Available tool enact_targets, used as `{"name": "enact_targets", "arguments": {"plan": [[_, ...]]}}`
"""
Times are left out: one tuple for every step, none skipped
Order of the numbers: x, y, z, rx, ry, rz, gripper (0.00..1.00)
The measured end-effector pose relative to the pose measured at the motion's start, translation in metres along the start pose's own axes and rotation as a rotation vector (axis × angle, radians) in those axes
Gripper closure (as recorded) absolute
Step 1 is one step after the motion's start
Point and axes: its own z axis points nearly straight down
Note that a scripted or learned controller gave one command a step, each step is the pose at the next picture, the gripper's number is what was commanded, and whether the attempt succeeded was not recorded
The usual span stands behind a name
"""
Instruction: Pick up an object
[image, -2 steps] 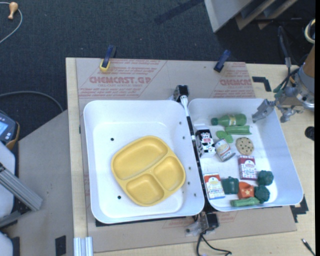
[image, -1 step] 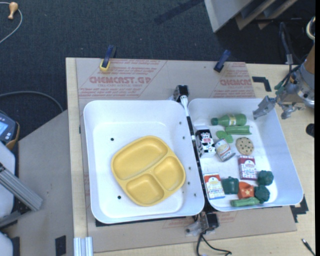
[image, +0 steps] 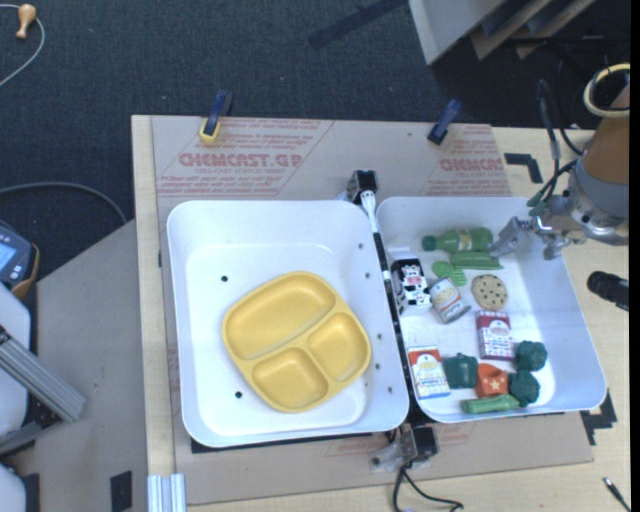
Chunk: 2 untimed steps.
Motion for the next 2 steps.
{"name": "enact_targets", "arguments": {"plan": [[0.0046,-0.003,0.0635,0.001,0.001,0.0,0.0],[0.0051,-0.003,0.0657,-0.003,-0.001,-0.001,0.0]]}}
